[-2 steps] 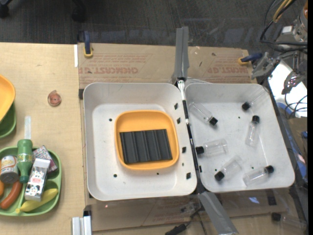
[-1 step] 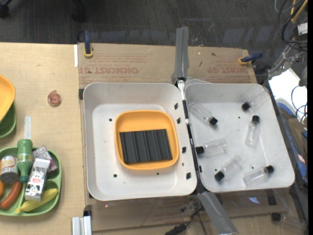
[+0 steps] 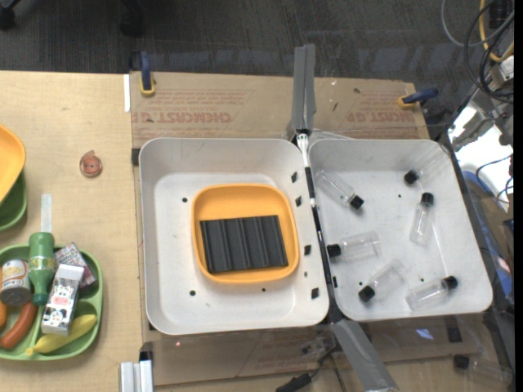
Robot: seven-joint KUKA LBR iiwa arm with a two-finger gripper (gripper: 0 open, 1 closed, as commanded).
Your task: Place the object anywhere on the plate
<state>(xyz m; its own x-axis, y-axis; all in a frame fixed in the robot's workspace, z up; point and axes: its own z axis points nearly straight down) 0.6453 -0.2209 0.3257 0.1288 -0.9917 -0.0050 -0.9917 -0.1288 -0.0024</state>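
Note:
A yellow-orange plate (image 3: 243,195) sits in the middle of the left white bin (image 3: 163,219). On it lies a dark grey ribbed rectangular block (image 3: 245,244), flat and covering most of the plate's floor. The right white bin (image 3: 458,243) holds several clear vials with black caps, among them one near its left wall (image 3: 340,190), one upright-looking on the right (image 3: 422,219) and one at the front right (image 3: 431,292).
A green tray (image 3: 86,317) of toy food and small bottles stands on the wooden table at the left, with a yellow bowl (image 3: 8,166) above it and a small pink disc (image 3: 91,165). Clamps (image 3: 145,84) hold the cardboard behind the bins. Cables (image 3: 490,23) hang at the upper right.

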